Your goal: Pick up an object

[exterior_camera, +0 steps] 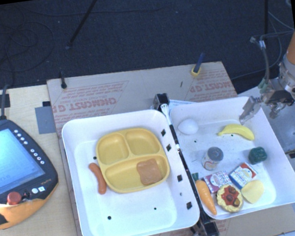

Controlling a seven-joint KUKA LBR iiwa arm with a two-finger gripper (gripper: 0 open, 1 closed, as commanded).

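Gripper (260, 105) sat at the right bin's (289, 187) upper right rim, fingers spread apart, nothing between them. Curved yellow plastic banana (237, 131) lay just below and left of it, not touching. Small dark green toy (257, 154) rested under the banana. Yellow sectioned plate (131, 158) lay in the left bin (96, 216), a brown sausage (98, 177) beside it.

Grey arm at the frame's edge, ending in a metal tool (260, 107)

Pale grey finger (247, 109) juts from a darker wrist block; behind the tool an orange band shows, with a thin cable looping above.
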